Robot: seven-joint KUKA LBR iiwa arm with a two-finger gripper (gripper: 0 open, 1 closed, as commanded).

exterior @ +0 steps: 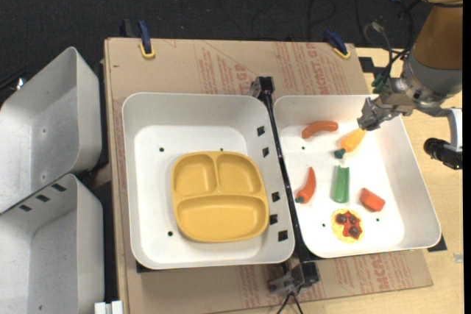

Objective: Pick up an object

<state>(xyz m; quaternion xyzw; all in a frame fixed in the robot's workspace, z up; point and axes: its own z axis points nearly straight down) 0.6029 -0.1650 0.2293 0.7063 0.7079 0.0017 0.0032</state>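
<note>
The right bin (412, 180) holds a sausage (319, 129), an orange carrot (351, 140), a red chili pepper (307, 186), a green cylinder (340, 184), a small red piece (372, 199) and a little pizza (347, 224). My gripper (373, 116) hovers over the bin's far right part, just right of and above the carrot's thick end. Whether it touches the carrot I cannot tell.
The left bin (147, 121) carries a yellow divided plate (219, 195). A black divider (274, 151) runs between the bins. Two spare white bins (44, 158) lie off the bench at left. Blue clamps (146, 40) hold the cardboard base's back edge.
</note>
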